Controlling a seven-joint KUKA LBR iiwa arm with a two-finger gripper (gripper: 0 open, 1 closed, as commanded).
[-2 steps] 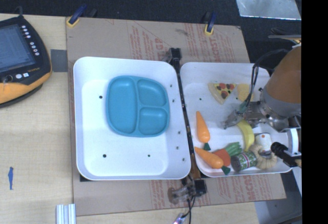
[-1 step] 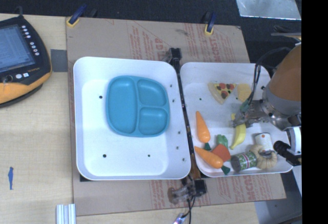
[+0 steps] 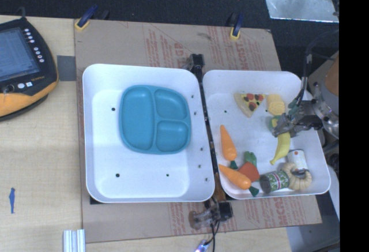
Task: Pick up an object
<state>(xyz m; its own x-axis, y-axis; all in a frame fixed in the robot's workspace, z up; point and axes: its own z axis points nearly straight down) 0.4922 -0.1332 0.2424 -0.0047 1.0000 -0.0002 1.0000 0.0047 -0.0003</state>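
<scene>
Camera view gives you both white bins from above. Your gripper (image 3: 286, 124) sits low over the right bin (image 3: 214, 130), near its right wall, just above the top end of the banana (image 3: 282, 147). You cannot tell from here whether it is clamped on anything; the dark metal at the tip blurs together. Nothing is visibly held.

In the right bin you have a pizza slice (image 3: 249, 102) and a yellow corn piece (image 3: 276, 104) toward the back, an upright carrot (image 3: 228, 142) near the middle, and a second carrot (image 3: 235, 176) lying along the front beside a red and green vegetable (image 3: 249, 168). A small can (image 3: 276, 181) lies on its side at the front right, touching a pale pretzel-like ring (image 3: 300, 178).

The left bin (image 3: 98, 147) holds a blue divided plate (image 3: 154, 119). A tablet in an orange case (image 3: 23, 69) rests at the bench's far left.
</scene>
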